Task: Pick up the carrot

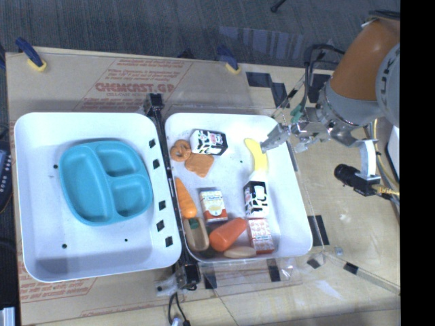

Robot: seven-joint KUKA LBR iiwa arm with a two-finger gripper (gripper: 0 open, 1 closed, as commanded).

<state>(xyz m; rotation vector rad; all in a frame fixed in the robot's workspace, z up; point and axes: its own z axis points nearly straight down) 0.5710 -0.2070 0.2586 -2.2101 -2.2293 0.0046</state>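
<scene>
Down near the front of the right bin (299, 216), the carrot (185, 197) lies along the left wall, beside a small carton (214, 204). Farther back, the gripper (277, 140) hovers over the banana (255, 155), holding nothing; can't tell how open it is. Looks like approach stage: next it needs to swing left and drop.

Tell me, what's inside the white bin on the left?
Inside the left bin lies a blue tray with compartments, flat on the bottom. Nothing sits in its compartments. Whatever is under the tray is covered, so I can't tell.
</scene>
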